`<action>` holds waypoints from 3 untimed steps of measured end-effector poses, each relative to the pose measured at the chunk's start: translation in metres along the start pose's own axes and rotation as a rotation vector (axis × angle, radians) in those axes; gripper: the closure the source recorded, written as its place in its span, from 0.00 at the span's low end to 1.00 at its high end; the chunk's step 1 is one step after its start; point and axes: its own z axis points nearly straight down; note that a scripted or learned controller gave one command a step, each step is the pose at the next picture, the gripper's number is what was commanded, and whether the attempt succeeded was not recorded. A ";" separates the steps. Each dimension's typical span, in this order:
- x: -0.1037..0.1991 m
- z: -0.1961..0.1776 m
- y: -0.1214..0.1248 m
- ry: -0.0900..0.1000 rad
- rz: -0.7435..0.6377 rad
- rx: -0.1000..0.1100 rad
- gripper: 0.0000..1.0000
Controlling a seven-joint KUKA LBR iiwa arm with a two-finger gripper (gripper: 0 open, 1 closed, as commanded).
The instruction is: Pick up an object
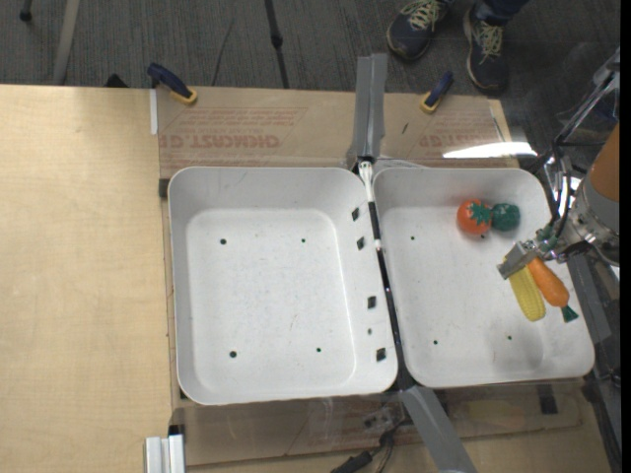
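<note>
Wooden table (79, 264) carries two white bins. In the right bin (444, 304), near its right wall, lie a yellow corn (526, 296) and orange carrot (550, 286); gripper (532, 249) just above them, state indeterminable. Toys likely light, rigid, slick; grasp across the corn's middle.

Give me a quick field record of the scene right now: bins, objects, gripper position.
left bin: shallow white plastic bin, bare white floor with small dark holes
right bin: shallow white plastic bin, holds all the objects
object 1: round orange-red toy with green top, far right area of right bin
object 2: yellow corn-shaped toy, near right wall
object 3: orange carrot-shaped toy, lying against the corn
gripper: two-finger gripper at the carrot and corn; finger state unclear
</note>
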 end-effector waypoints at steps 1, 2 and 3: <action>-0.046 0.124 0.045 0.000 -0.091 -0.001 1.00; -0.006 0.125 0.136 0.005 0.202 0.016 1.00; 0.059 0.024 0.167 -0.001 0.299 0.001 1.00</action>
